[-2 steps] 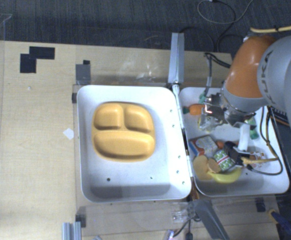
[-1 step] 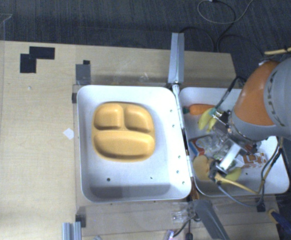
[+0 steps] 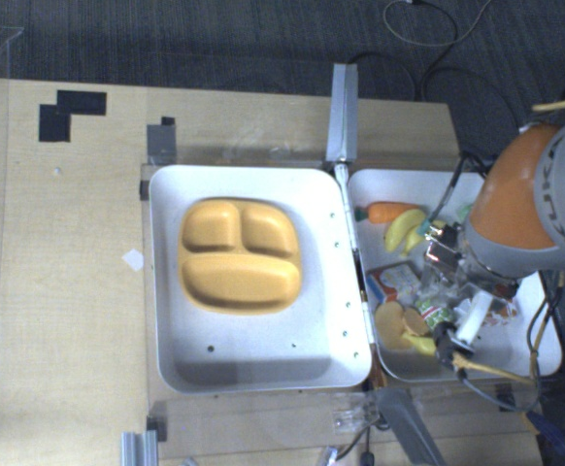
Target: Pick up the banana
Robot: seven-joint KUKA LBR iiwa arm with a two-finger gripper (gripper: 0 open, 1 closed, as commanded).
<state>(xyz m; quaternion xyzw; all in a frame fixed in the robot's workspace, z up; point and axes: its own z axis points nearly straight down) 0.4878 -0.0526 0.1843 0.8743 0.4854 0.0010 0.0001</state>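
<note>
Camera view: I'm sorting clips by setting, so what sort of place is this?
Most likely a robotics lab test bench, not a kitchen. A wooden bench carries two white bins, the left holding a yellow divided tray. The right one holds toy food such as a banana, with the robot arm above and loose cables.

Grey arm (image 3: 545, 202) reaches from right, pincer (image 3: 440, 311) lowered.

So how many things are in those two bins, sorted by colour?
Yellow: 3, the tray, a banana, a piece by the gripper
Orange: 1, the carrot
Tan: 1, a round piece
Total: 5 that I can make out; the arm hides others.
</note>
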